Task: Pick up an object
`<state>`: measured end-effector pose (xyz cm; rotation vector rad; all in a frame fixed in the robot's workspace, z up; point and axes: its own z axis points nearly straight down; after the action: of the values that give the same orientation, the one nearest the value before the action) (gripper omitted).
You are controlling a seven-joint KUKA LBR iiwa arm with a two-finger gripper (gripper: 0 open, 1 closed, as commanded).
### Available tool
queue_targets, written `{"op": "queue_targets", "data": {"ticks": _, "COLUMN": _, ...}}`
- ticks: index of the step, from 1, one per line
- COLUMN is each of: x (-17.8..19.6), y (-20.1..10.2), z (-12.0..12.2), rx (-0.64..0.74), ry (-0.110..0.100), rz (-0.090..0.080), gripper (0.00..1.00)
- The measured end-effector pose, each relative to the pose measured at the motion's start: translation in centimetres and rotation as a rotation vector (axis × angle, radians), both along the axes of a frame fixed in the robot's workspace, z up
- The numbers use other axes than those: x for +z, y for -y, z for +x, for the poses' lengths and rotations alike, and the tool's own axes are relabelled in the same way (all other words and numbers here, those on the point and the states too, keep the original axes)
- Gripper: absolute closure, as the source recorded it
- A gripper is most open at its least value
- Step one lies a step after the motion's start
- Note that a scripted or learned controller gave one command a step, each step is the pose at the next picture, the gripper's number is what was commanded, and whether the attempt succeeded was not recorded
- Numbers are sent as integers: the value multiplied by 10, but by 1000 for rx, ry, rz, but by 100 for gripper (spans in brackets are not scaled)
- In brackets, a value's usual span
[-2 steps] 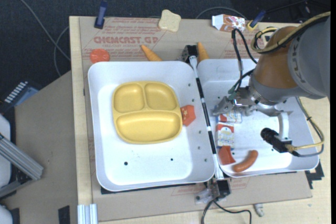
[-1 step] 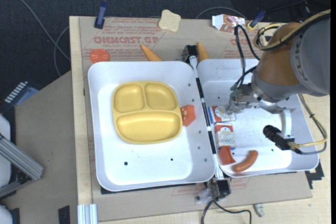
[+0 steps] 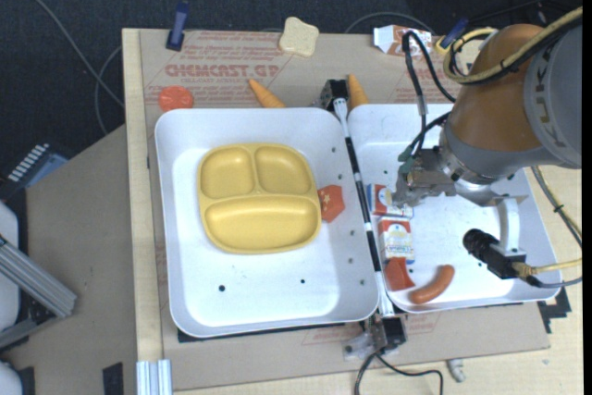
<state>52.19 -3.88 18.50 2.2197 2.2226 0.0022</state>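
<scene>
Yellow tray: you see a yellow three-compartment plastic tray [image 3: 259, 199] in the left white bin [image 3: 185, 273].
Gripper: your gripper [image 3: 407, 195] sits low in the right white bin [image 3: 481, 291]; you cannot tell its finger state.
Objects: a red-and-white carton [image 3: 396, 236] lies just below the gripper, a brown sausage [image 3: 431, 285] beyond it.
Red piece: a small red chunk [image 3: 330, 203] rests beside the tray.

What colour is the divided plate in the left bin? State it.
Yellow; the divided plate shows plainly in the camera view.
</scene>
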Motion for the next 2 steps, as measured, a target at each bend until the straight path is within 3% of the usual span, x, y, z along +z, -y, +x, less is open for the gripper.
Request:
{"op": "queue_targets", "data": {"ticks": 1, "x": -1, "y": 1, "z": -1, "rx": -1, "ry": -2, "rz": 0, "gripper": 0}}
{"op": "queue_targets", "data": {"ticks": 2, "x": -29, "y": 91, "z": 98, "rx": -2, "ry": -1, "rz": -2, "gripper": 0}}
